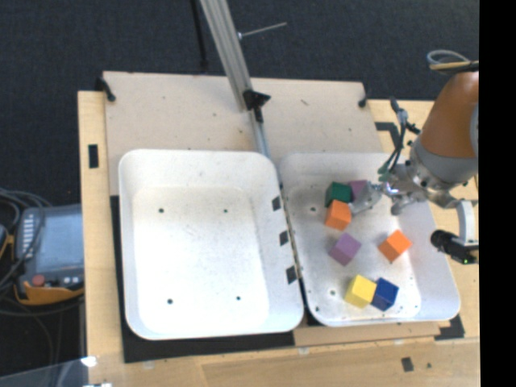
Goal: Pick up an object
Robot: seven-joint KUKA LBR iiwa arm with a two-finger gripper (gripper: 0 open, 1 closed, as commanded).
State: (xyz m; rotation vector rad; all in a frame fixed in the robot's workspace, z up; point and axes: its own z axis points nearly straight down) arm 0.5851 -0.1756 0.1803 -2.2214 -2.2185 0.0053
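two shallow white bins sit side by side on the bench – left bin (201, 240) and right bin (435, 289). six small blocks lie in the right bin: a green cube (339, 193) near the upper middle, an orange cube (339, 214) touching it just below, a purple cube (345, 248) lower down, a second orange cube (394, 245) to its right and apart from it, and a yellow cube (360, 290) with a blue cube (385, 293) pressed against its right side near the bin's front edge. a small mauve block (359, 189) sits just right of the green cube, partly hidden by the tool.

the arm (448, 135) comes in from the right, orange band above the grey wrist, over the right bin's upper right part. gripper (369, 196) reaches left toward the green cube and mauve block, very close to them – contact cannot be told from this slanted look. pincer state cannot be told either, the metal parts blur together there. no block is visibly lifted; all rest on the bin floor.

a slanted aluminium post (230, 51) crosses the top of the bench toward the gap between the bins. a teach pendant (50, 244) with cables lies on the floor at far left.
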